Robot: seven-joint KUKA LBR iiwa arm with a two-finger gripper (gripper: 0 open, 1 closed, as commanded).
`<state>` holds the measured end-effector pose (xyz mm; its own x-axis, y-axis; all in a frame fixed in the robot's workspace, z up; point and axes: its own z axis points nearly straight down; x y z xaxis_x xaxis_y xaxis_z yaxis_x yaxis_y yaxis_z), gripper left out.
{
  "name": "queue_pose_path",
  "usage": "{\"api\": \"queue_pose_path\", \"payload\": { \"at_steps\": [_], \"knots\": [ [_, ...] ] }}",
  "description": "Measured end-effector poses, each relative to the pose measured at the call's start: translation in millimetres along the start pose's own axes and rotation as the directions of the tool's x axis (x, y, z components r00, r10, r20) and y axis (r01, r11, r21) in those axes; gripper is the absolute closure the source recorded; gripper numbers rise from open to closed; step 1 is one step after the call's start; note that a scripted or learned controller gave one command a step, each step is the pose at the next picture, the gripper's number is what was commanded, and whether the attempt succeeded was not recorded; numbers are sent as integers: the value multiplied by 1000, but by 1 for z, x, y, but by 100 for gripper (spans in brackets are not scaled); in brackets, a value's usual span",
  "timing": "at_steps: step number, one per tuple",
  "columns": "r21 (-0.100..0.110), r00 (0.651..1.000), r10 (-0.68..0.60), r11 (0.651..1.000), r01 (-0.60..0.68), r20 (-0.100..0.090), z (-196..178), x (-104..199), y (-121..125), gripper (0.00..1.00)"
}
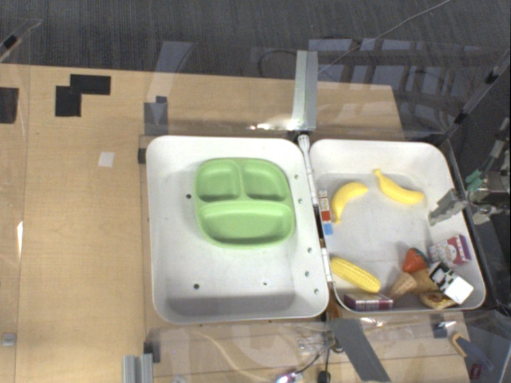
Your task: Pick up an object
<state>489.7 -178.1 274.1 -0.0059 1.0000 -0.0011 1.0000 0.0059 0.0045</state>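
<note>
Curved glossy bananas (pixel 348 198) (two), bumpy corn (pixel 354 274); fingers (pixel 449 206) state unclear

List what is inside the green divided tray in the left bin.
The green tray shows three bare compartments, two small ones behind and a wide one in front. What lies between it and the left bin's floor is covered.

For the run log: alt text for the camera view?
Two white bins: the left bin holds a green divided plate; the right bin holds two bananas, a corn cob and small items. Gripper at its right rim.
</note>
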Motion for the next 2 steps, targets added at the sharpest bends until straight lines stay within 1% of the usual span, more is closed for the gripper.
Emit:
{"api": "queue_pose_path", "payload": {
  "at_steps": [1,2],
  "knots": [
    [1,999,-45,999,45,-1,70,26,73,0],
    [-8,987,-161,987,161,3,185,4,126,0]
  ]
}}
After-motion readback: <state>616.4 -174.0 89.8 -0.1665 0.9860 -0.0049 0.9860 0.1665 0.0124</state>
